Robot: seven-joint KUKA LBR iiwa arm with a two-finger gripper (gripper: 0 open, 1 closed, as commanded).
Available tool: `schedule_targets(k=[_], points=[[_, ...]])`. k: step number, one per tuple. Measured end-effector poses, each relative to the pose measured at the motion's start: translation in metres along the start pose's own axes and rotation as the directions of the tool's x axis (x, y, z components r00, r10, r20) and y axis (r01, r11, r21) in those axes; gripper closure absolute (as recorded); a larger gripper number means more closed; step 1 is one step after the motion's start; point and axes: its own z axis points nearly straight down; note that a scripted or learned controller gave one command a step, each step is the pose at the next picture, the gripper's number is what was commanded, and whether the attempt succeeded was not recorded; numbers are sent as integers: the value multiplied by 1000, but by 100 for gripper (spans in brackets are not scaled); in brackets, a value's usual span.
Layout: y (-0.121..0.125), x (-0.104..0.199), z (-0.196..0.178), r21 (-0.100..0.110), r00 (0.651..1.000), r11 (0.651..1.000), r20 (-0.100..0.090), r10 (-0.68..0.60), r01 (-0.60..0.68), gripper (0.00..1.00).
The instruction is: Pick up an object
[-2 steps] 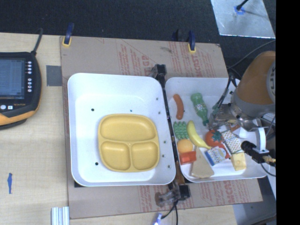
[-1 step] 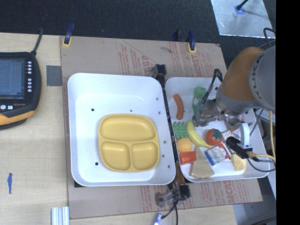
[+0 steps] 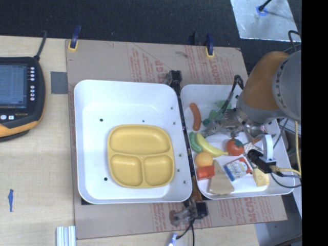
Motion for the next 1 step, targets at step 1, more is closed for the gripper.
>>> schedule_targets(k=[1], points=[[78,21,1,10,1000,1000,-4,5,-5,0]])
